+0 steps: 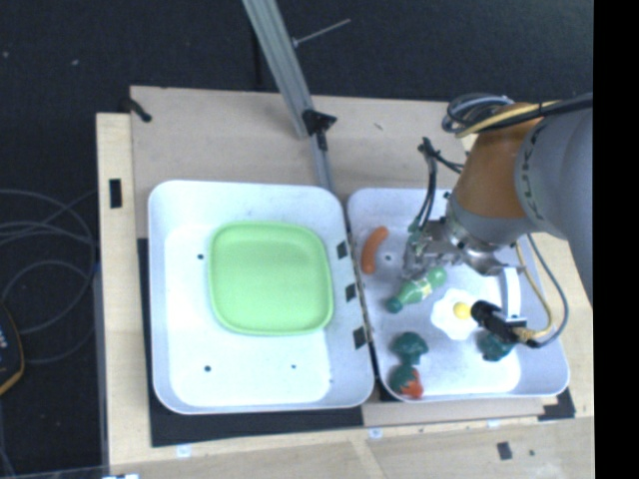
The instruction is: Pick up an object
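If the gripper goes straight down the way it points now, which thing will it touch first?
Most likely the green bottle. The gripper hangs just above it in the right bin, pointing down. Depth is hard to judge from this slanted view, so it might miss and meet the bin floor.

Grey arm (519,183) (orange-banded) reaches leftward, tool (424,259) lowered.

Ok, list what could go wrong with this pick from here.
1. The gripper sits right over the green bottle, which lies tilted; a round bottle may roll or slip out.
2. The right bin is crowded: the orange sausage, the fried egg and the green broccoli lie close by and could get knocked.
3. The bottle lies near the divider, so the fingers may clip it.
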`<state>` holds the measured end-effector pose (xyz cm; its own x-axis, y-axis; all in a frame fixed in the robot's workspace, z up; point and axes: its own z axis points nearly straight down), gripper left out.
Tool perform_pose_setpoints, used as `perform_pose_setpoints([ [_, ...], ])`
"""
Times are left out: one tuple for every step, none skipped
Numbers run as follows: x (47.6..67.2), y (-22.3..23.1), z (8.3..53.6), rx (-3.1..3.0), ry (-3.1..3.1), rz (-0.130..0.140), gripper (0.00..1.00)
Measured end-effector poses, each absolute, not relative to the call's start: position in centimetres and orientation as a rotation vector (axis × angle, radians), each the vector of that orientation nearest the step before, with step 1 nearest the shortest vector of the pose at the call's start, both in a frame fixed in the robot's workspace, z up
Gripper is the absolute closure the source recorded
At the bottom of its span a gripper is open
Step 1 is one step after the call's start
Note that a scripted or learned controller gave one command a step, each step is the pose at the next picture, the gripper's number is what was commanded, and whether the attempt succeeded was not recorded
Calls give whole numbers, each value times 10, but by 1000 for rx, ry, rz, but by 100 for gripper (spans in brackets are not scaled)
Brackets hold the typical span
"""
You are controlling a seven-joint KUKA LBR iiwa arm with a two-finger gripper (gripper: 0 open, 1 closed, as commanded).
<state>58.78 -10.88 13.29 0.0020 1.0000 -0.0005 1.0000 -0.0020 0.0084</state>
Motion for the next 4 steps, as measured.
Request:
perform_pose_setpoints([
  [589,-112,175,2220,2219,4,100],
  [591,-104,235,2217,2219,7,100],
  [592,-105,288,2218,2219,6,100],
  [605,-62,271,2219,2224,-1,100],
])
